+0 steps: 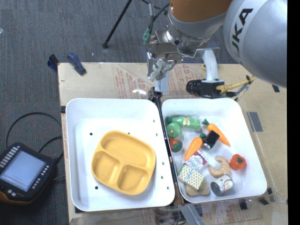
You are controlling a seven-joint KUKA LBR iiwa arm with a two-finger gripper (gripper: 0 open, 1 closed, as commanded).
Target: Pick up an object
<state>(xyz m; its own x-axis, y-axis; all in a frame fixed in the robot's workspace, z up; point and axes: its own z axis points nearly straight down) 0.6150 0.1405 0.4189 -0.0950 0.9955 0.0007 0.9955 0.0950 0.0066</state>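
The arm is reaching in from the upper right, and its hand [157, 71] is hanging above the desk [112, 78] just behind the gap between the two bins, over neither pile nor plate. Nothing is sitting between its fingers, but whether they are spread or closed I cannot tell from this angle. The left bin [77, 125] is carrying a yellow divided plate [123, 161]. The right bin [248, 144] is holding the toy food: a green bottle-like piece [183, 122] and a green round piece [174, 128] near the back left corner, two carrots [193, 147] crossing near the middle, a small red tomato [176, 145] beside the left wall, an orange pepper [237, 161] toward the right, a croissant [219, 168] and a small can [222, 185] near the front.
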